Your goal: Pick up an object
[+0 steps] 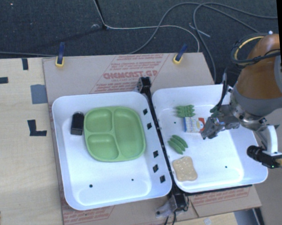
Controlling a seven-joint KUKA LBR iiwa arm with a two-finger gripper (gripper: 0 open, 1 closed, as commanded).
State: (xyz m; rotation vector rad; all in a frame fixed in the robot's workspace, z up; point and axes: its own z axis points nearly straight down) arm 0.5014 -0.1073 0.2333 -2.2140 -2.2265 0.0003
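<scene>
The right bin [234,172] holds a green leafy piece [184,111], a small white, blue and red packet [193,124], a green pea pod [178,143] and a tan bread slice [184,169]. My gripper [210,129] hangs over the right bin just to the right of the packet, at the end of the grey and orange arm [256,82]. Nothing shows between its dark fingers, and their gap is too small to read. The left bin [71,186] holds a green divided plate [115,133] and a small black object [76,123].
A black divider [155,137] runs between the two bins. Both bins rest on a cardboard sheet [127,69] fixed by yellow clamps [59,61]. Cables [181,13] trail over the dark floor behind. Bare white floor lies in the right bin's right half.
</scene>
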